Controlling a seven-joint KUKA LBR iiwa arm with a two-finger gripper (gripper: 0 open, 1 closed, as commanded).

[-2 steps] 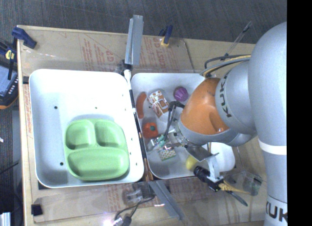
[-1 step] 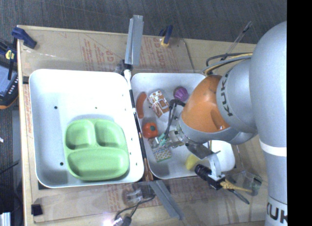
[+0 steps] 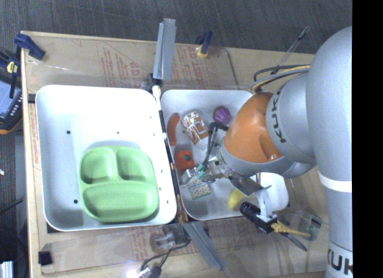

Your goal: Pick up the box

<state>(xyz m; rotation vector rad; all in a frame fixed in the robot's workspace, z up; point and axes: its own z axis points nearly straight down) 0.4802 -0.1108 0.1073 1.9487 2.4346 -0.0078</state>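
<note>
A small white and brown patterned box (image 3: 194,126) lies in the right bin (image 3: 179,100) near its far side, tilted. A second small box-like packet (image 3: 200,189) with a greenish print lies nearer the bin's front. My gripper (image 3: 197,177) reaches down from the orange wrist band (image 3: 254,136) and ends just above and touching-close to that front packet, well short of the patterned box. The arm's body hides the right half of the bin.
Also in the right bin are a purple object (image 3: 222,115), an orange sausage-shaped piece (image 3: 173,128), a red and green item (image 3: 184,159) and a yellow piece (image 3: 236,199). A green divided tray (image 3: 118,184) lies in the left bin (image 3: 60,109).
</note>
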